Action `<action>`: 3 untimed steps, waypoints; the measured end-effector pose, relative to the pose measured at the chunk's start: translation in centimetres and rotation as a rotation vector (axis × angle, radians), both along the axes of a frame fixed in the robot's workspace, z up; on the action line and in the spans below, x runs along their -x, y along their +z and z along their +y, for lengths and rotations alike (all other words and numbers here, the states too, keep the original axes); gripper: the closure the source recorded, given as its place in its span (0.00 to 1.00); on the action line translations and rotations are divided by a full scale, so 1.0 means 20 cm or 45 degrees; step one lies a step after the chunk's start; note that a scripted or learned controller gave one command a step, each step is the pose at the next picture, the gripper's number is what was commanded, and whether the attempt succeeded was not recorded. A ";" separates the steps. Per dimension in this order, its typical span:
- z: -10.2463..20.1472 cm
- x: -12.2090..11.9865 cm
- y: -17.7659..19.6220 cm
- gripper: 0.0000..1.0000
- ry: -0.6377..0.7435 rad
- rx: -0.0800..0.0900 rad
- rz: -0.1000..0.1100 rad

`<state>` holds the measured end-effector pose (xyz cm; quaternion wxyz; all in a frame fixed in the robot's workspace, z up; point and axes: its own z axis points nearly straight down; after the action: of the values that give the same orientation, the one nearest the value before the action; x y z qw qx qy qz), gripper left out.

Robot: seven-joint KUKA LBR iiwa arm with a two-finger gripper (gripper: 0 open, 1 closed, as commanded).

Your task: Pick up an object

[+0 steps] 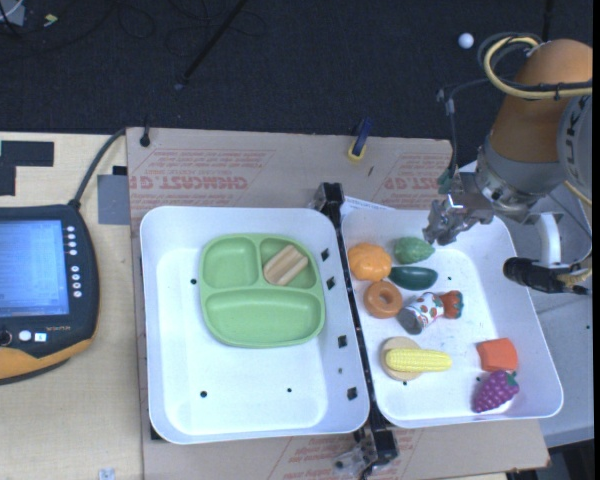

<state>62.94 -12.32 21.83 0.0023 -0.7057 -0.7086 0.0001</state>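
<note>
Camera view looks down on the desk point(50, 418), where a sheet of cardboard point(230, 173) lies under two white bins set side by side. The left bin point(230, 393) holds a green divided plate point(260, 313), and a tan slice point(285, 264) sits in the plate's upper right compartment. The right bin point(440, 400) carries all the other loose toys, any of which could be picked.

The arm point(540, 98) comes in from the right, and its claw point(445, 226) hangs over the right bin's far rim. Nothing is seen in the claw's grip, and I cannot tell whether it is open or closed. A pendant point(25, 278) with a lit screen rests on the desk, left of the bins.

Among the toys, a yellow corn point(420, 361) lies near the bin's middle, partly on top of a pale piece. An orange point(369, 261) sits by the divider, with a donut point(383, 298) just below it. A pale green lump point(412, 249) is the toy nearest the claw, and a dark green pod point(414, 277) lies just beneath it. Purple grapes point(494, 391) sit in the near right corner, with a red block point(497, 354) just above them. A small grey-and-red toy point(430, 310) lies right of the donut.
</note>
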 end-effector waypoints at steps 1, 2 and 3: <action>0.30 0.08 0.00 1.00 0.000 0.001 0.002; 0.58 0.09 -0.04 1.00 0.001 0.000 0.002; 0.85 0.14 0.05 1.00 0.001 0.002 -0.001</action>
<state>60.16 4.71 22.75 0.0015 -0.7053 -0.7089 0.0003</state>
